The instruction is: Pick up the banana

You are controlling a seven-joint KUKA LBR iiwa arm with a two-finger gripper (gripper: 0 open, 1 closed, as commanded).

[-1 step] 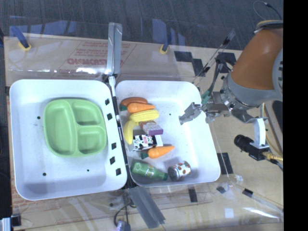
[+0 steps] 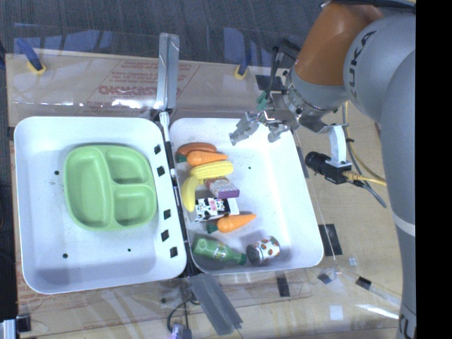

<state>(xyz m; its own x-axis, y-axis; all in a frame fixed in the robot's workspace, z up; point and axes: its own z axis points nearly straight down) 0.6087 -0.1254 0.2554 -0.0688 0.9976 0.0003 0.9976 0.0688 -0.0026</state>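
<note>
Camera view: you have the gripper (image 2: 258,127) over the right bin's (image 2: 296,189) upper edge, its fingers spread with nothing between them, well apart from the banana (image 2: 188,191).

You can read "KUKA" in part on the grey arm (image 2: 381,55); red printing on the sheet behind the bins is too faint to read. Count two white bins: the left bin (image 2: 35,203) holds one green divided plate (image 2: 111,187). In the right bin you see one banana lying along the left wall, one corn cob (image 2: 210,169) just beside its upper end, two carrots (image 2: 198,149) (image 2: 236,222), one black-and-white spotted carton (image 2: 213,207), one green bottle (image 2: 217,251) and one small patterned can (image 2: 263,251).
</note>
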